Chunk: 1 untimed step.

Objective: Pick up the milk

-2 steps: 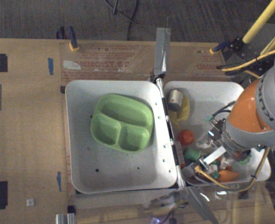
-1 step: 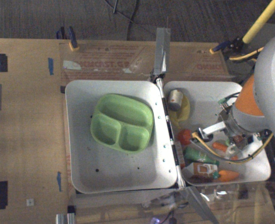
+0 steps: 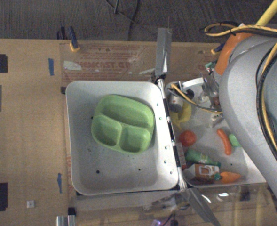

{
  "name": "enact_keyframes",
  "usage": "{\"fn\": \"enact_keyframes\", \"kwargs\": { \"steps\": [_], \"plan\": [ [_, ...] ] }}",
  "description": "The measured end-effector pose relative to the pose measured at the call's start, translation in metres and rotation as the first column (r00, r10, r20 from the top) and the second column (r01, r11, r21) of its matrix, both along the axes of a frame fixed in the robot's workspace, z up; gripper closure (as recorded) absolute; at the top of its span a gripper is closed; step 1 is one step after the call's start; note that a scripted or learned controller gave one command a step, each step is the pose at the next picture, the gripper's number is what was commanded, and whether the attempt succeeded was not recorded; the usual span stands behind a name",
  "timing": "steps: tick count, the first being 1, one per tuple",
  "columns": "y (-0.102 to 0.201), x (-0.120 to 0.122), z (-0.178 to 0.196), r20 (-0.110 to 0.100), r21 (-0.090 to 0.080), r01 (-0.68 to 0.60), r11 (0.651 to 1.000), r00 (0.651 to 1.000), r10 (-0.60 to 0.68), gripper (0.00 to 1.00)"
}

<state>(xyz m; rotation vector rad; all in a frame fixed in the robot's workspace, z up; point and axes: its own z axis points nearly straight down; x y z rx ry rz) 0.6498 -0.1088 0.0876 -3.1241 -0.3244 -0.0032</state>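
The milk, a small carton with a brown and white face, lies on its side near the front wall of the right bin. A green bottle lies just behind it and an orange carrot just to its right. My gripper hangs low over the back of the right bin, well behind the milk, partly lost among cables and the grey arm. Nothing shows held in it.
In the right bin there are also a yellow banana, a red tomato, an orange-red pepper and a green piece at the arm's edge. The left bin holds a green divided plate.
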Motion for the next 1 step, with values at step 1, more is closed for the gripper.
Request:
{"fn": "enact_keyframes", "kwargs": {
  "steps": [1],
  "plan": [
    [-0.0514, 0.0097, -0.0014, -0.009, -0.001, -0.025, 1.000, 1.000, 0.025, 0.00]
  ]
}}
